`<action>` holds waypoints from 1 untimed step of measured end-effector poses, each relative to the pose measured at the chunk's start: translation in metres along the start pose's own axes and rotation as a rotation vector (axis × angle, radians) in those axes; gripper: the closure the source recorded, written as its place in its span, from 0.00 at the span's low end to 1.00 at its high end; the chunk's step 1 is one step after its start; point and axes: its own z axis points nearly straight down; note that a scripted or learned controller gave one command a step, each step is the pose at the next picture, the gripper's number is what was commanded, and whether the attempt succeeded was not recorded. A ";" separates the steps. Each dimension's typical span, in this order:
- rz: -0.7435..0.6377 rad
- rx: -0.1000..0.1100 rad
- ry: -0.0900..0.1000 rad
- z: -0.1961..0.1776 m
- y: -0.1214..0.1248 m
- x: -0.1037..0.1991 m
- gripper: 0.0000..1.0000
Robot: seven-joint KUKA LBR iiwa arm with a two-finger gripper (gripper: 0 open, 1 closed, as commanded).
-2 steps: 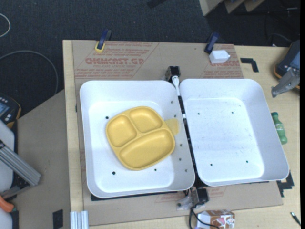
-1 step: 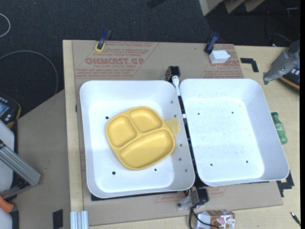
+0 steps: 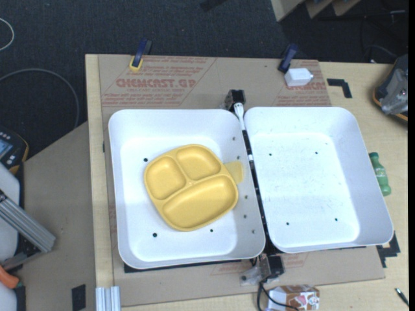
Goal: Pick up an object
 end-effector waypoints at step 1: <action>0.002 0.021 0.004 0.121 -0.003 0.016 1.00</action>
